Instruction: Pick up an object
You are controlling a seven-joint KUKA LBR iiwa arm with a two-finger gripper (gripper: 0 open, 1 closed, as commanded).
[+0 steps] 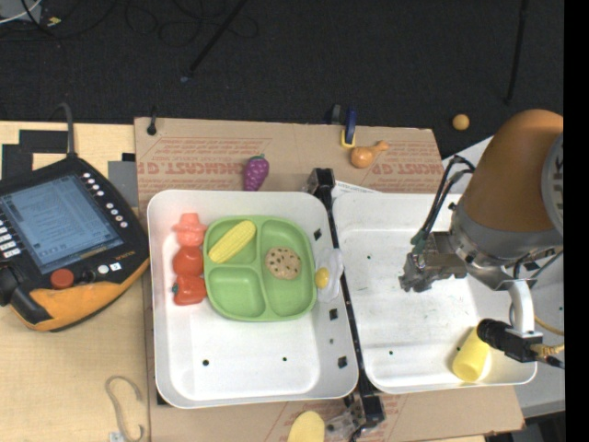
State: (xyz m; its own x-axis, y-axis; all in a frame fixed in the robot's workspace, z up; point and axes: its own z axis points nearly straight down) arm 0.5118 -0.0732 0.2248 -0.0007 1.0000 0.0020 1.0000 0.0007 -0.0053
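My gripper (416, 274) hangs over the middle of the right bin (386, 376), pointing down and left from the grey arm with its orange band. A yellow block (470, 356) lies in the right bin's near right corner, well apart from the gripper. In the left bin (239, 376) a green divided plate (262, 270) carries a yellow corn cob (230, 239) and a cookie (282, 262). A red and pink toy figure (189, 261) lies along the plate's left side. A small yellow piece (322, 278) sits at the plate's right edge.
A purple grape toy (256, 171) and an orange pear-shaped toy (365, 154) rest on the cardboard behind the bins. Another yellow object (306, 425) lies in front of the bins. A teach pendant (64, 238) occupies the bench at left.
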